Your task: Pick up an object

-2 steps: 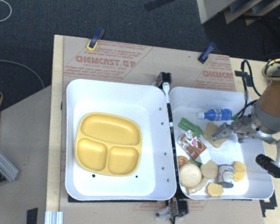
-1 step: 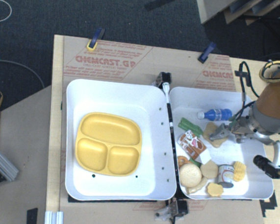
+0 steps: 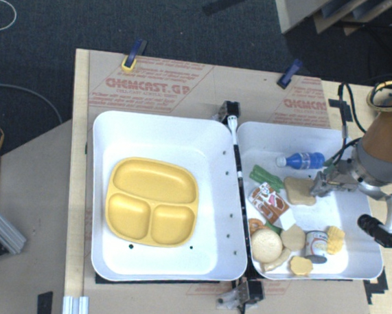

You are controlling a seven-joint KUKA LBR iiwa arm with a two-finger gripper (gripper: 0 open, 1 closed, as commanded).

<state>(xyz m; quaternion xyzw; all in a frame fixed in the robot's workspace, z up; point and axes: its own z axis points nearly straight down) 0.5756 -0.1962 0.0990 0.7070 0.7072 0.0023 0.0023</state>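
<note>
My gripper (image 3: 319,185) hangs low in the right bin (image 3: 351,268), at the right end of a tan bread-like piece (image 3: 296,191) and just below a blue and white bottle (image 3: 301,160). The fingers are small and dark here. Nothing shows between them. Left of the bread lie a green piece (image 3: 266,175) and a red and white packet (image 3: 269,202). Toward the bin's front sit a round cream bun (image 3: 266,244), a small can (image 3: 316,243), a yellow corn piece (image 3: 335,239) and other small food toys.
The left bin (image 3: 108,137) holds a yellow divided plate (image 3: 153,201). The arm comes in from the right over the right bin's edge, with a black part (image 3: 376,230) sticking out. Clamps (image 3: 132,55) hold the cardboard at the back.
</note>
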